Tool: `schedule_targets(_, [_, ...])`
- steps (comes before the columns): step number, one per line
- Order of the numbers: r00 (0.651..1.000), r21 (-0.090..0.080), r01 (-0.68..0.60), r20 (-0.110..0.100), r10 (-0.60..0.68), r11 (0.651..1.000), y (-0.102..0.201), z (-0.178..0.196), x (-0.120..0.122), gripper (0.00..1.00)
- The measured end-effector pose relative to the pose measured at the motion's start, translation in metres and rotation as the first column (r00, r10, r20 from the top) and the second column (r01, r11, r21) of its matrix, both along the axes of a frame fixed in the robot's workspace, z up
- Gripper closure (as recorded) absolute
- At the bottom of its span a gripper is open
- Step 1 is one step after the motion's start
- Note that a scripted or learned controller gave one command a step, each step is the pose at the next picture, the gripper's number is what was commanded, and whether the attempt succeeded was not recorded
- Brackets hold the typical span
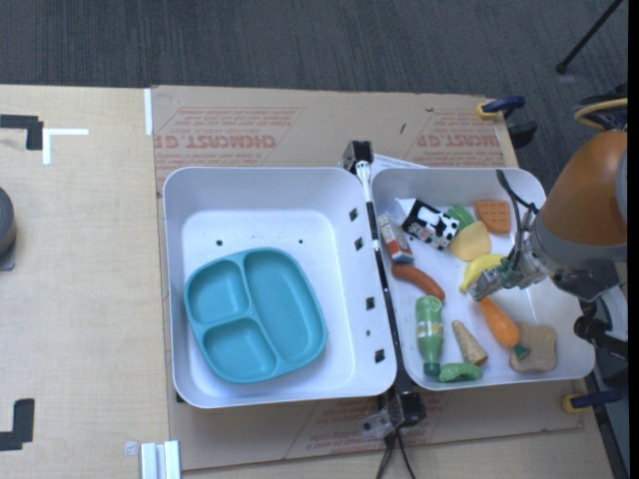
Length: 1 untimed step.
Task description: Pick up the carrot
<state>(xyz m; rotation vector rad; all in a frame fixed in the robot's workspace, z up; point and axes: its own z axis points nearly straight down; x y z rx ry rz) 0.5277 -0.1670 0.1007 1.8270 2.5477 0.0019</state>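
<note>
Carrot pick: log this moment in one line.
carrot: lying in right bin | hand: at carrot's upper end | lifted: no

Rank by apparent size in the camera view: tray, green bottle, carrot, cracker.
1. Tray, by far the largest.
2. Green bottle.
3. Carrot, a bit shorter than the bottle; its upper end sits under the tool, so this is unsure.
4. Cracker, smallest.

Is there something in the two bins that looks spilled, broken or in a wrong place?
Nothing stands out. The toy foods lie loose in the right bin, the carrot among them below the tool. The teal divided plate sits flat in the left bin.
</note>
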Motion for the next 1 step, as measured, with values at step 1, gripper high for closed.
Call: schedule_targets(1, [0.996,0.002,0.090,-0.006,-0.090,0.996,0.0611,0.0601,0.0318,1.00])
